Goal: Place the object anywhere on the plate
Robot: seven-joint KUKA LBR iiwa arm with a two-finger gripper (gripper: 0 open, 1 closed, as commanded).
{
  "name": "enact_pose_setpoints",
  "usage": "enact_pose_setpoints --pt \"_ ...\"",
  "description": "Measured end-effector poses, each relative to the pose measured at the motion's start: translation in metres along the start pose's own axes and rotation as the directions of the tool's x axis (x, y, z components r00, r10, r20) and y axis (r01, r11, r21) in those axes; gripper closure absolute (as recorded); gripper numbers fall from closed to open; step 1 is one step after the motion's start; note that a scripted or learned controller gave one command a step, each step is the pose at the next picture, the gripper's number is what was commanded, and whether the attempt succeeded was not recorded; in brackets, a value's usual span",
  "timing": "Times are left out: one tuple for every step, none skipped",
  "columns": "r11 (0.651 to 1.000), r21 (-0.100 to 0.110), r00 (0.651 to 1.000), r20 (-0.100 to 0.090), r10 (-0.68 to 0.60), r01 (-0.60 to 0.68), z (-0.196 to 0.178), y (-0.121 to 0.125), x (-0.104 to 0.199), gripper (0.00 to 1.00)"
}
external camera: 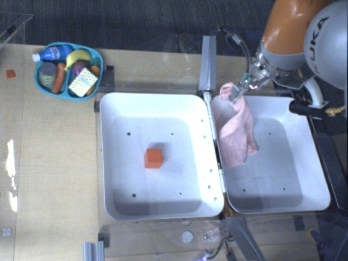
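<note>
A pink cloth (237, 132) hangs in a long fold over the left side of the right bin (285, 167), its lower end near the bin floor. Its top corner is pinched in my gripper (235, 91), which is shut on it at the bin's back left corner. The arm reaches in from the upper right. The blue plate (37, 78) lies on the bench at the far back left, well away from the gripper. It carries several toy foods, among them a banana (79, 56) and a bottle (54, 53).
An orange cube (154, 158) rests near the middle of the left bin (163, 124). A raised metal divider (206, 64) runs between the bins at the back. Bare wooden bench spreads to the left below the plate.
</note>
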State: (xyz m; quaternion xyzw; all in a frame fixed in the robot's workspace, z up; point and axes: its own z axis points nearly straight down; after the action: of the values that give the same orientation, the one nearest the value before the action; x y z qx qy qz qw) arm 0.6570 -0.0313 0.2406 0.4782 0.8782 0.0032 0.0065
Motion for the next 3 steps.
enact_pose_setpoints --pt "1.000 0.004 1.000 -0.003 -0.006 0.006 0.014 0.003 0.001 1.00" --pt "0.918 -0.001 0.918 -0.002 -0.397 0.397 0.005 0.016 0.045 1.00" --pt "0.691 -0.004 0.691 -0.001 -0.723 0.723 0.015 0.037 0.089 1.00"
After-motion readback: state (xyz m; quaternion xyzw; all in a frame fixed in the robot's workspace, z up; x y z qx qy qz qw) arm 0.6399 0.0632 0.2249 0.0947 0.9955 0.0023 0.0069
